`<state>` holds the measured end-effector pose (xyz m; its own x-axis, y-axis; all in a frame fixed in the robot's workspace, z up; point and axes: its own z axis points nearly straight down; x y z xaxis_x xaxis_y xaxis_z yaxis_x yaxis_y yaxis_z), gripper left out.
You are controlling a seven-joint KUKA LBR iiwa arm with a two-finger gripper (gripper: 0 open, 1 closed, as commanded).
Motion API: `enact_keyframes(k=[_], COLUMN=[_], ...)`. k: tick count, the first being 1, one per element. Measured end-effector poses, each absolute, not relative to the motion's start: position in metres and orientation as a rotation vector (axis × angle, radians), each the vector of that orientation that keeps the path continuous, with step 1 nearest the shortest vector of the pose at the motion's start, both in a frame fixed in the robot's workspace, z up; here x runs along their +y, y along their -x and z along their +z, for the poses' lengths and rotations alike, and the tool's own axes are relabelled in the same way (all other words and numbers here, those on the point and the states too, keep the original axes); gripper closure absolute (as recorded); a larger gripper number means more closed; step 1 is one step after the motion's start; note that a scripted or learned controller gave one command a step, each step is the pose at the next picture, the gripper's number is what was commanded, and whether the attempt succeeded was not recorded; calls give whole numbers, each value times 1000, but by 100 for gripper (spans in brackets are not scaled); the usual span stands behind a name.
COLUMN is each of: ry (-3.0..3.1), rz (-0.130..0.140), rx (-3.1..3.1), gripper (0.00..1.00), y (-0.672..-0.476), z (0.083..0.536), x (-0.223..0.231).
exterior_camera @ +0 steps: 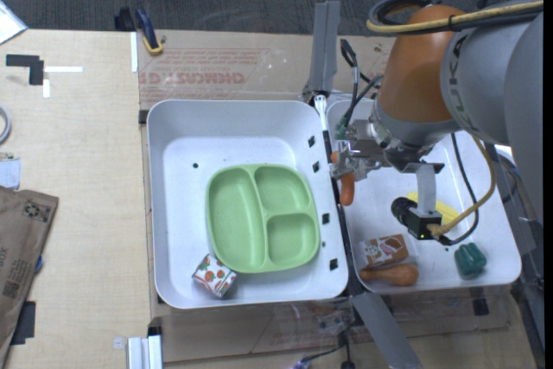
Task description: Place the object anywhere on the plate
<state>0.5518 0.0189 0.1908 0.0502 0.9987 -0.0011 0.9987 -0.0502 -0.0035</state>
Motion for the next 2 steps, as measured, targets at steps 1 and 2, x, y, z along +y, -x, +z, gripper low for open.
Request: enact_keyframes(k=[1, 2], ry=[1979, 1979], rz=[5, 4], rx=[-2438, -2438], gripper=[100, 0], y=[-538, -538], z=[191, 191], x=[82, 82])
